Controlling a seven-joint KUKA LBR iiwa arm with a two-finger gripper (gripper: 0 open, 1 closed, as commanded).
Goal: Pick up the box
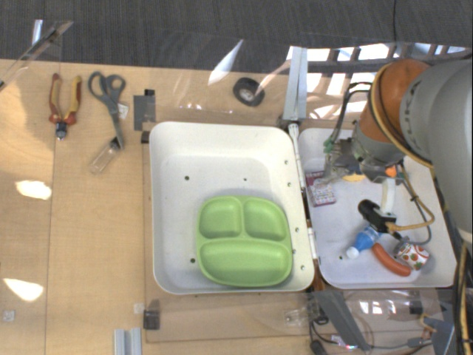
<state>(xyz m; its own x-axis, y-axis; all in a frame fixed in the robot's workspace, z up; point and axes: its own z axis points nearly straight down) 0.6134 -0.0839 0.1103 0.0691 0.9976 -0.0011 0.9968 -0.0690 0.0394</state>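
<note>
The box [322, 191] is small, with a pink and white printed face. It lies in the right bin [436, 276], close to that bin's left wall. My gripper [338, 163] hangs just above and slightly right of the box, at the end of the grey arm with the orange band [386, 109]. The wrist hides the fingertips, and nothing shows held in them.
A blue bottle with a white cap [363, 241], an orange-red sausage-shaped toy [390, 261] and a white red-spotted object [414, 255] lie at the right bin's front. The left bin [222, 150] holds a green divided plate [244, 241]. Pliers [62, 103], scissors [109, 102] and a tape roll [249, 91] lie on the bench.
</note>
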